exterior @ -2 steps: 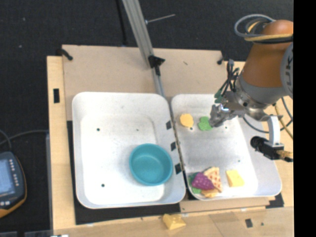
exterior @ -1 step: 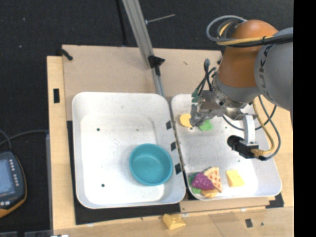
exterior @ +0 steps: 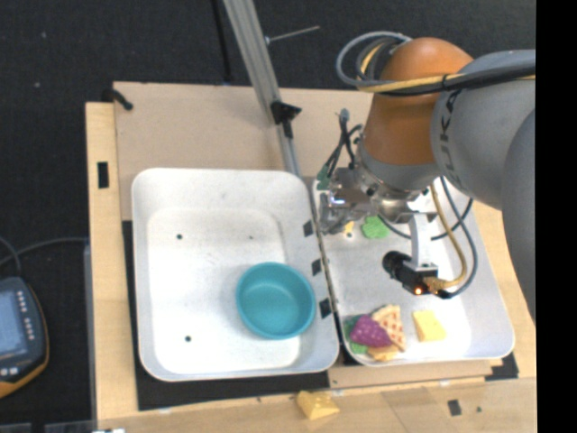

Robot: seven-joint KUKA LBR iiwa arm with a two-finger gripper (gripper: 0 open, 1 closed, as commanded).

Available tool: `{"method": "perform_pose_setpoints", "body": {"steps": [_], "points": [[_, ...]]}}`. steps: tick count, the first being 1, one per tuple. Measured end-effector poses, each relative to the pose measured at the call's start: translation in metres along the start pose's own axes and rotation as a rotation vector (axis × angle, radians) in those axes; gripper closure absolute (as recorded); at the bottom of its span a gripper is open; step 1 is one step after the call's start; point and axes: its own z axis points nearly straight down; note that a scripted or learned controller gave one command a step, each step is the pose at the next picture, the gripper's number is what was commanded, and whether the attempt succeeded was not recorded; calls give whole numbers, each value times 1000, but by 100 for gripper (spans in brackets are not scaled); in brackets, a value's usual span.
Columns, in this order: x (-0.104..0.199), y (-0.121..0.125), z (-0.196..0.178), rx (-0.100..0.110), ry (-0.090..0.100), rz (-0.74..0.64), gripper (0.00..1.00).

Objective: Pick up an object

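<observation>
We look down at a slant on a light brown worktop (exterior: 198, 124) that carries two shallow white plastic bins side by side. The left bin (exterior: 180, 206) holds a round teal bowl (exterior: 275, 299), sitting upright near its lower right corner. The right bin (exterior: 478, 332) holds several small toy foods. Along its lower edge we see a purple bunch of toy grapes (exterior: 368, 332), touching an orange waffle-patterned wedge (exterior: 390, 325), and just beside these a yellow block shaped like cheese (exterior: 429, 326). A small green rounded piece (exterior: 375, 228) lies near the upper left of this bin.

The grey robot arm (exterior: 487, 124) with an orange band reaches in from the right. Its metal gripper (exterior: 338, 207) hangs low over the upper left corner of the right bin, just beside the green piece and close to the wall between the bins. We cannot tell how far it is open, or whether it has hold of anything.

A yellow wedge (exterior: 317, 405) lies on the worktop below the bins. A slanted grey metal rail (exterior: 257, 61) crosses the top.
</observation>
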Motion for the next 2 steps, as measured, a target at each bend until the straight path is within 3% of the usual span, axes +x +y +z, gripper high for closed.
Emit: {"method": "perform_pose_setpoints", "body": {"steps": [1,2], "points": [[47,18,4,0,-1,0,100],[47,18,4,0,-2,-1,0]]}}
